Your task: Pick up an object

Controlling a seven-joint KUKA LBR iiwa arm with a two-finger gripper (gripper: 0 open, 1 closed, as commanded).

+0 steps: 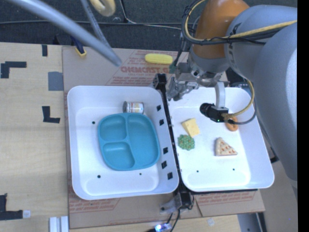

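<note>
Gripper point(179, 88) hangs over the right white bin's point(251, 175) top-left corner, nothing visibly pinched. Can't tell its spread. The yellow cheese block point(191, 127) sits closest, so that's probably the target.

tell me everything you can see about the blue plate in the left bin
The blue plate is a rounded-rectangle tray that looks like smooth plastic, split by raised ridges into three compartments, one long and two smaller, all bare. It lies flat, turned at a slight angle, on the floor of the left bin, roughly central. A small can lies just beyond its far edge; whether they touch is unclear.
</note>
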